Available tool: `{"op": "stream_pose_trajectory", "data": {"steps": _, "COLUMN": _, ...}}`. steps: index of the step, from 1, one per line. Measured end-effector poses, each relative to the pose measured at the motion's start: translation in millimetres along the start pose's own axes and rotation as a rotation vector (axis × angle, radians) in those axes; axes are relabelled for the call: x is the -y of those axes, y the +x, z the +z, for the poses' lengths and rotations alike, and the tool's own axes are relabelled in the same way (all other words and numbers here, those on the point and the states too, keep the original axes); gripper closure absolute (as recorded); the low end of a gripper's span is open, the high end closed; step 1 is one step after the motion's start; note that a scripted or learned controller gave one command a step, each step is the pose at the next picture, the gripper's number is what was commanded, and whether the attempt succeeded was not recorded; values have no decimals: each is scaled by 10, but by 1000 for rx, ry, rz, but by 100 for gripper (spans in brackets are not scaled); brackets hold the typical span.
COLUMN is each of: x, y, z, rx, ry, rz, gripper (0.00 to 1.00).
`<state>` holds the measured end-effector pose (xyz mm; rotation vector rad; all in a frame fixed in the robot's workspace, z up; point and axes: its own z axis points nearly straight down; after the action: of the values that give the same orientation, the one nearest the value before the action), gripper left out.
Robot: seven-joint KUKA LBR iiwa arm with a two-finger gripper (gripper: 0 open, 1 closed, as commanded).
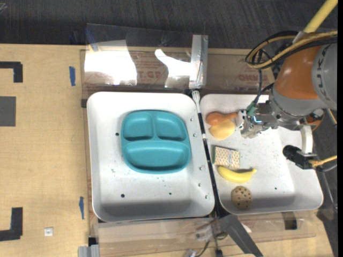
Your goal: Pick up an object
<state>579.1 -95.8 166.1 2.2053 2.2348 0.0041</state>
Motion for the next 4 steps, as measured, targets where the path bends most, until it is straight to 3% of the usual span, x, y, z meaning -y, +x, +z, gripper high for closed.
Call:
{"op": "stream_pose_trajectory", "data": {"steps": 1, "x": -170, "y": -307, "z": 776, "rx": 2, "ry": -3, "rz": -646, "gripper": 100}}
{"op": "stream_pose_trajectory", "data": {"steps": 2, "x": -49, "y": 155, "z": -1268, "rx": 9, "ry": -12, "rz": -957, "gripper": 100}}
{"op": "stream_pose_trajectory", "data": {"steps": 3, "x": 177, "y": 574, "z": -858, "rx": -2, "ry": 2, "rz": -921, "gripper": 100}}
{"op": "stream_pose_trajectory", "data": {"steps": 4, "x": 447, "y": 288, "z": -910, "rx": 0, "ry": 2, "rz": -833, "gripper": 100}}
